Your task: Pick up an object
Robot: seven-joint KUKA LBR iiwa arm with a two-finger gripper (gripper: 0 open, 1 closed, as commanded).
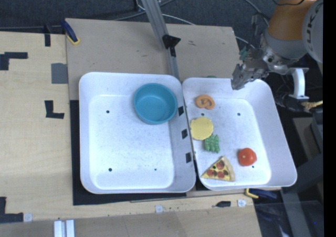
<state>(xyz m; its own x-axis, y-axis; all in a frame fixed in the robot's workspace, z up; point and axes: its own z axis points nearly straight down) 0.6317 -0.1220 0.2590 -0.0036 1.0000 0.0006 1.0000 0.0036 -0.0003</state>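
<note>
Position: fixed above the desk [31, 126]
Facing: down at a slant
Range: far enough to frame left bin [100, 178] and right bin [273, 126] whole

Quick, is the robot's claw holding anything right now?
Gripper: above the right bin's far edge, holding nothing visible; open or shut cannot be told.

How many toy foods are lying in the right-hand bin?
5: pretzel at the top left, yellow disc and green piece below it, pizza slice at the bottom, tomato lower right.
</note>
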